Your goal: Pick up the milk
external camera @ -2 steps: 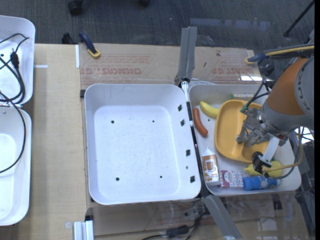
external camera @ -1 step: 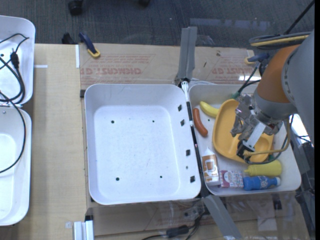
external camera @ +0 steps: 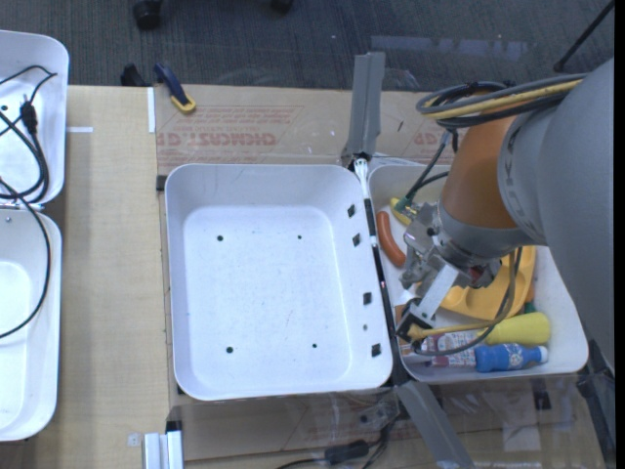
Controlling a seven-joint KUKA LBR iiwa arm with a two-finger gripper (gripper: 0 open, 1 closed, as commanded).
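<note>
My gripper (external camera: 425, 267) is low inside the right bin (external camera: 571, 345), over its left half, with the grey and orange arm (external camera: 508, 164) reaching in from the right. The wrist and arm hide the middle and back of that bin. Around the gripper lie an orange sausage (external camera: 390, 238) by the bin's left wall, a yellow object (external camera: 488, 296) under the wrist, a yellow piece (external camera: 525, 329) with a green tip, a tube (external camera: 459, 341) and a blue bottle (external camera: 510, 358) along the front wall.
The left bin (external camera: 181, 262) sits directly beside the right one, their walls meeting at a hinge-like rim (external camera: 374, 262). More white trays with black cables (external camera: 29, 164) stand at the far left. A blue and yellow tool (external camera: 174, 87) lies on the bench behind.
</note>
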